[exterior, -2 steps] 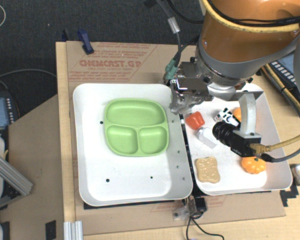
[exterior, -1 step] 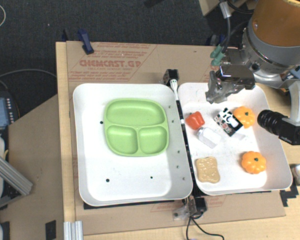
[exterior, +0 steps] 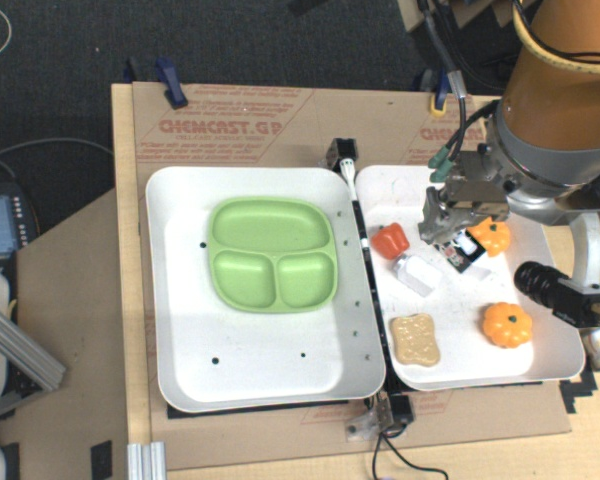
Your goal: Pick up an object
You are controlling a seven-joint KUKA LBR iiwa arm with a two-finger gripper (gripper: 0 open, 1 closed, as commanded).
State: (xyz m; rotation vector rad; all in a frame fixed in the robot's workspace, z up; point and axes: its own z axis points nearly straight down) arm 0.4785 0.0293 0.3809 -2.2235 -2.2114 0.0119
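While the arm [exterior: 565, 78] reaches in from the right of the camera view, its gripper [exterior: 448, 230] hangs over the back half of the right bin [exterior: 545, 363]. Whether the gripper is wide, narrow or closed on something cannot be told from this angle, because its grey body hides the tips.

All positions below are given relative to the gripper.

- Red object [exterior: 389, 240]: just beside the gripper, on the side toward the left bin [exterior: 180, 298], lying on the bin floor.
- Clear-and-white small object [exterior: 416, 273]: near the gripper, toward the front of the bench, just past the red object.
- Black-and-white item [exterior: 465, 251]: directly beside the gripper on the arm's side; contact cannot be determined.
- Small orange pumpkin [exterior: 493, 237]: just beyond the black-and-white item, partly covered by the arm.
- Second orange pumpkin [exterior: 506, 325]: well toward the front and to the arm's side, standing apart from the other items.
- Tan cracker-shaped piece [exterior: 415, 340]: toward the front, near the front rim of the right bin.
- Green divided plate [exterior: 273, 253]: well apart, lying flat in the left bin, with 3 compartments.

Both bins sit side by side on a brown board [exterior: 220, 118].
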